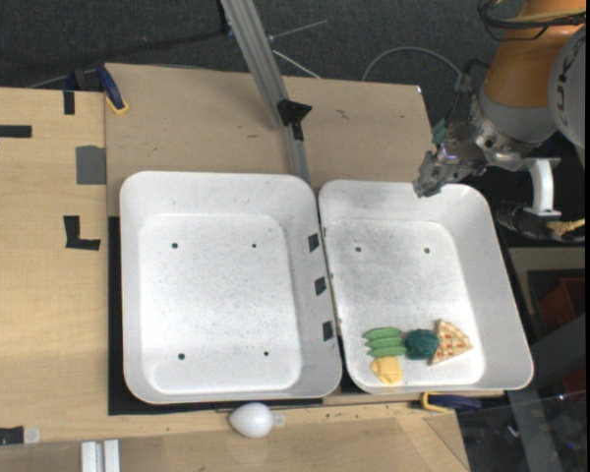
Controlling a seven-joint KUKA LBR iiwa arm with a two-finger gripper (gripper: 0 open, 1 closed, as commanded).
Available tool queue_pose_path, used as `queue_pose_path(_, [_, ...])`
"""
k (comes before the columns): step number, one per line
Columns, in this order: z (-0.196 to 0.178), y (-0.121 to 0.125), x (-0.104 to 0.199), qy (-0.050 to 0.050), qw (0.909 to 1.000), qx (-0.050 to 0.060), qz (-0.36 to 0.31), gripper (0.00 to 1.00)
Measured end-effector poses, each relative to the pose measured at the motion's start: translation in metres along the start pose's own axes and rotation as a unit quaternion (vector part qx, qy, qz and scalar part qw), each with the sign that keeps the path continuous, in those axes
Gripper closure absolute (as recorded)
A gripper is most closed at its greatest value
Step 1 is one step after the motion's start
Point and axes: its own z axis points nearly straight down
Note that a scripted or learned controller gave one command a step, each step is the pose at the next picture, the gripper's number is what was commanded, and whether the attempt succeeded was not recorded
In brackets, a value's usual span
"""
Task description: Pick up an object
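Observation:
Several small toy foods lie together at the near end of the right bin [492, 264]: a green ridged piece [382, 338], a dark green broccoli-like piece [421, 342], a yellow piece [386, 369] and a pizza slice [452, 342]. My gripper [429, 184] hangs over the far right corner of that bin, well away from the toys. I see nothing held in it.
The left bin [138, 264] sits beside the right one. A white egg-shaped object [252, 420] lies on the bench in front of the left bin. A grey metal bar [265, 67] slants down to the gap between the bins.

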Motion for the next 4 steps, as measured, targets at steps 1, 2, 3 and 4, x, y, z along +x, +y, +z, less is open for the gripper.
queue_pose_path(1, [-0.003,-0.006,0.050,0.000,1.0000,0.000,0.000,1.00])
queue_pose_path(2, [-0.007,-0.022,0.101,0.000,1.0000,0.000,0.000,1.00])
queue_pose_path(3, [-0.009,-0.037,0.154,0.000,1.0000,0.000,-0.001,1.00])
queue_pose_path(4, [-0.006,-0.055,0.202,0.000,1.0000,0.001,0.000,1.00])
